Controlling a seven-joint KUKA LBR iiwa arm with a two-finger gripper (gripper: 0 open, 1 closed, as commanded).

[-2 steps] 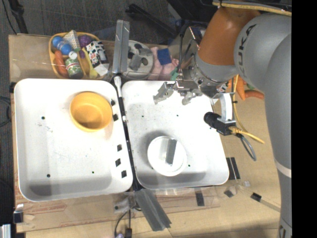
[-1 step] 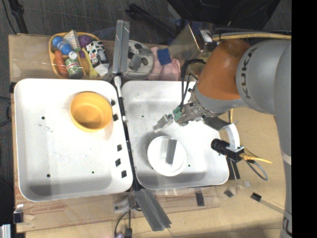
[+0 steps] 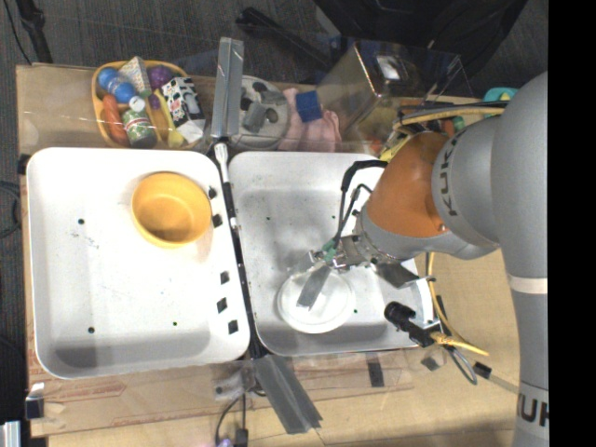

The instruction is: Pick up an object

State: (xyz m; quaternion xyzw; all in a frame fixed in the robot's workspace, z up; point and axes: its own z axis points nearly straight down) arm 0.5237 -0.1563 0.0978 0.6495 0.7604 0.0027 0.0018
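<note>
We see the arm (image 3: pixel 466 194) reach into the right bin (image 3: pixel 279 180), its gripper (image 3: pixel 315 285) over a white plate (image 3: pixel 315 307) at the near edge; finger spread we cannot tell. A yellow bowl (image 3: pixel 170 209) sits in the left bin (image 3: pixel 93 277).

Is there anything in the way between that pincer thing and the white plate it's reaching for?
Nothing visible stands between them. The pincer hangs right over the white plate in the right bin, with no other object around it. The yellow bowl sits apart in the left bin.
</note>
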